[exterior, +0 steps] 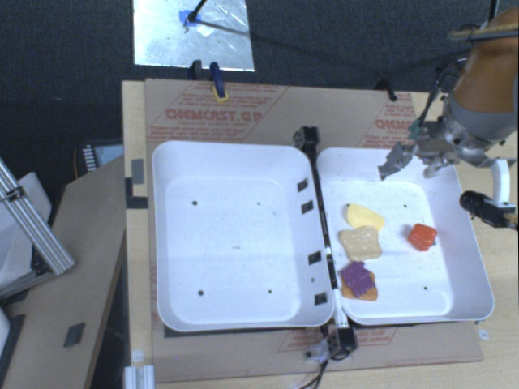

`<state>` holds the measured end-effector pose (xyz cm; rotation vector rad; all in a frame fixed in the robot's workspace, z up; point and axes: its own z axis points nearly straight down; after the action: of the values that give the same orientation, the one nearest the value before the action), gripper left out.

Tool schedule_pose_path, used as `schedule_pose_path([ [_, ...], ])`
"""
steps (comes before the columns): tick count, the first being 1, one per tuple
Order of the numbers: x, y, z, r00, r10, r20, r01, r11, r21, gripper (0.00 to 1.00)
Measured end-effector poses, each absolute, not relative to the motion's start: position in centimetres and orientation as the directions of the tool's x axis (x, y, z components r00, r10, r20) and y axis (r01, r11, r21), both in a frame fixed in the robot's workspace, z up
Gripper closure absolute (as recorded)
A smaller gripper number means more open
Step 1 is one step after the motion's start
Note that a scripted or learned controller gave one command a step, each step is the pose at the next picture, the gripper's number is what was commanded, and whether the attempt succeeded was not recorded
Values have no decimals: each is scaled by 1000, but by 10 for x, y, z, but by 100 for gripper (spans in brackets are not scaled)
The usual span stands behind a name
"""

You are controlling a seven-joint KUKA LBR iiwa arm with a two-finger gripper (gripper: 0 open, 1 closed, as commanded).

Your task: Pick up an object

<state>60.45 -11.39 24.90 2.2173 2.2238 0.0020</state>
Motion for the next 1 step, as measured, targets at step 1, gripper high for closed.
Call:
schedule_pose_path([
  [1,532,-119,130,2,1000,3,1000,-2,-11,0],
])
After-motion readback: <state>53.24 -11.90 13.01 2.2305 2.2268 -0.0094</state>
